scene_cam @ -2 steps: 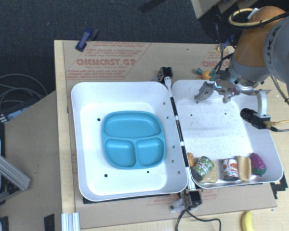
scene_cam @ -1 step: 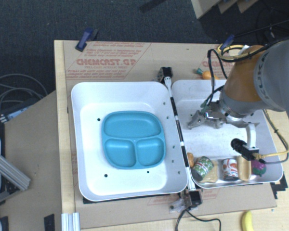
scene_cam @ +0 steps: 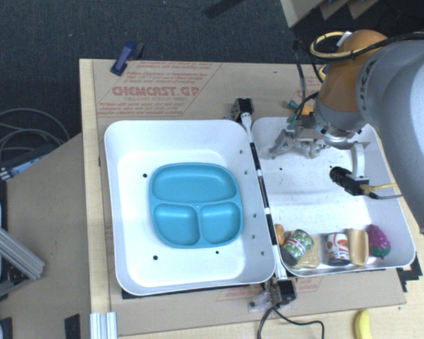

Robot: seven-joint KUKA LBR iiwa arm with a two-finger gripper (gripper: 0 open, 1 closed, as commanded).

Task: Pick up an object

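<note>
The gripper [scene_cam: 297, 147] is seen over the right bin [scene_cam: 304, 189], fingers spread apart, nothing held between them. A blue tray [scene_cam: 195, 203] is held in the left bin [scene_cam: 127, 189].

Brown cardboard-covered surface [scene_cam: 162, 83] with red lettering, under two shallow white bins; blue plastic clip [scene_cam: 126, 57] at its far left corner; black clamp [scene_cam: 243, 107] between bins at far end, another [scene_cam: 281, 291] at near end; grey coiled cables [scene_cam: 18, 143] on dark floor, left; yellow piece [scene_cam: 362, 324] near front edge.
</note>
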